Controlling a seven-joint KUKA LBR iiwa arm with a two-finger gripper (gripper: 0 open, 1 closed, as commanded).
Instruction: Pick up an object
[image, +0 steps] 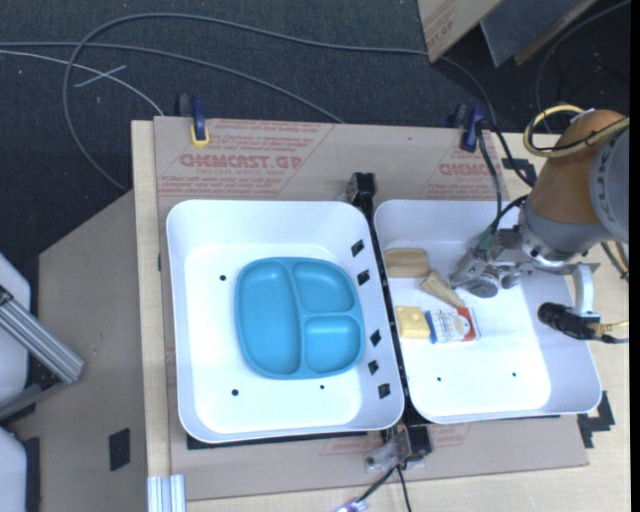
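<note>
Gripper (478, 277) hung low in right bin (520, 395), frame right, beside tan wedge (441, 291); finger state unclear.

Tan block (407, 263), pale wedge (441, 291), yellow-and-white packet (436, 324) lying flat, clustered in right bin's left half (520, 390)

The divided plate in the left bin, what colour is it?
Light blue all over, the divided plate shows clearly in the camera view.

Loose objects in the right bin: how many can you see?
3: a tan block at the bin's upper left, a tan wedge beside the gripper, and a yellow packet below them. The arm may hide more.
</note>
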